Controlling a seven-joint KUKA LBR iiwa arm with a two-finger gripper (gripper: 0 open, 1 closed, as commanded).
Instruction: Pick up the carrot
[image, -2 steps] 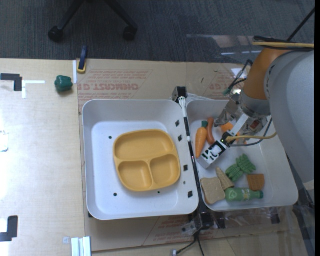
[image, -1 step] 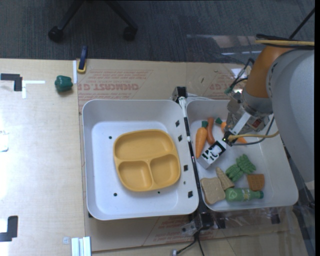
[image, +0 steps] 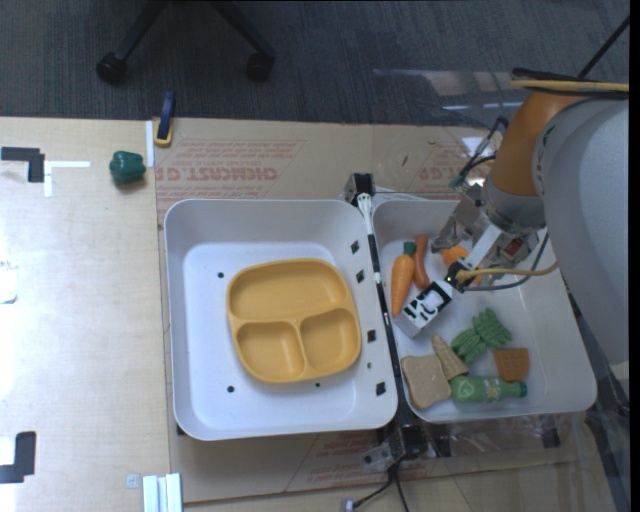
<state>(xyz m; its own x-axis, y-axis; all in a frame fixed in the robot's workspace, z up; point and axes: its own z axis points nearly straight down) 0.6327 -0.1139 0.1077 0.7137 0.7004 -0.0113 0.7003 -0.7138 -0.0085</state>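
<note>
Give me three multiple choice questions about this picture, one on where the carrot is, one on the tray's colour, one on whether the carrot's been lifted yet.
1. Where is the carrot?
A. In the right bin, near its left wall
B. On the tray
C. On the cardboard

2. What colour is the tray in the left bin?
A. Green
B. Yellow
C. White

3. What state is the carrot in?
A. Lying in its bin
B. Raised above the bench
C. Set on the tray

Answers:
A, it lies beside the wall of the right bin.
B, the three-compartment tray is yellow.
A, it rests on the bin floor, left of the gripper.
</note>
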